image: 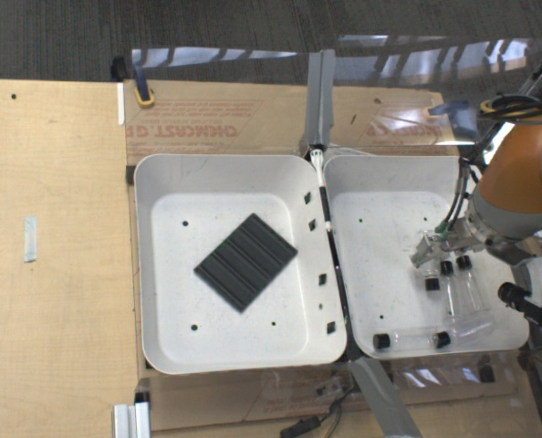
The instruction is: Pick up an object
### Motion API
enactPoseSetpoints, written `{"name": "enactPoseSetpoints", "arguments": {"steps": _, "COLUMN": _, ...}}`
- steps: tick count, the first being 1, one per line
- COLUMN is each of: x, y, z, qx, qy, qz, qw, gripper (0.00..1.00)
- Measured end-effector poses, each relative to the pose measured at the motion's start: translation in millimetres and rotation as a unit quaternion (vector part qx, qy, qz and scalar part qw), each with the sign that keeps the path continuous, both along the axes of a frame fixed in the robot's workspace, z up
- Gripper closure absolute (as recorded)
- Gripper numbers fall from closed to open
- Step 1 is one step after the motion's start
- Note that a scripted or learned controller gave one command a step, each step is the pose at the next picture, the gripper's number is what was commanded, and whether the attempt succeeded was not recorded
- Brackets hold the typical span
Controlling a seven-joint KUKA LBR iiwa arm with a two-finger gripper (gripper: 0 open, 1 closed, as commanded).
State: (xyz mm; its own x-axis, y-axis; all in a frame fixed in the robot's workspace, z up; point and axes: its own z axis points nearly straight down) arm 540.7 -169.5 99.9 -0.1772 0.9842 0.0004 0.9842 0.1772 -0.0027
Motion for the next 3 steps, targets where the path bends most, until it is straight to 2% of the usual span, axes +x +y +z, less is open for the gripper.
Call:
{"name": "enactPoseSetpoints", "arguments": {"steps": 1, "x": 15.6, "y": -15.6, "z": 26.9, "qx": -0.0005, "qy": -0.001, "qz": -0.004, "qw": 1.0, "gripper": 1.0}}
{"name": "enactPoseSetpoints", "arguments": {"steps": 2, "x": 17.7, "y": 79.1, "z": 91.0, "qx": -0.0003, "qy": -0.001, "qz": 0.022, "qw": 0.9998, "gripper": 1.0}}
{"name": "enactPoseSetpoints", "arguments": {"steps": 3, "x": 43.2, "y": 125.3, "z": 108.0, "qx": -0.0009, "qy": 0.0, "qz": -0.009, "qw": 1.0, "gripper": 1.0}}
